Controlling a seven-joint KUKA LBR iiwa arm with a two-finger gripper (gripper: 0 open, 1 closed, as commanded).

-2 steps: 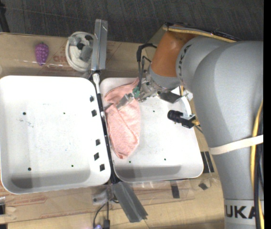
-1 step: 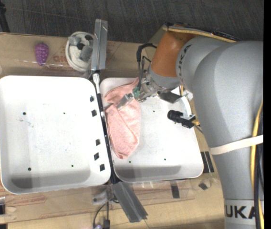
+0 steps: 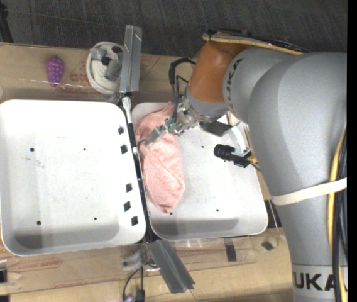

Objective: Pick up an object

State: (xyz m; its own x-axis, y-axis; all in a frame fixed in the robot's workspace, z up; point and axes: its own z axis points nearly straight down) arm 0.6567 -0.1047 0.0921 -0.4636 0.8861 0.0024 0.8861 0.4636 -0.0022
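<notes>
We're looking at a chunky grey arm with an orange band near the wrist, black cables, white "UKA" lettering.

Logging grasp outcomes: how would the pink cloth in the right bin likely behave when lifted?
The pink cloth lies crumpled in soft folds, so it is probably floppy and would drape. It looks like terry, so probably light and not slippery. The pincer sits at its upper end; lifted there, the rest would likely trail.

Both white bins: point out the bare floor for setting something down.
Free: left white bin, wall to wall. Right white bin: the strip between the pink cloth and its right wall. Crowded: its upper part, under the tool.
</notes>
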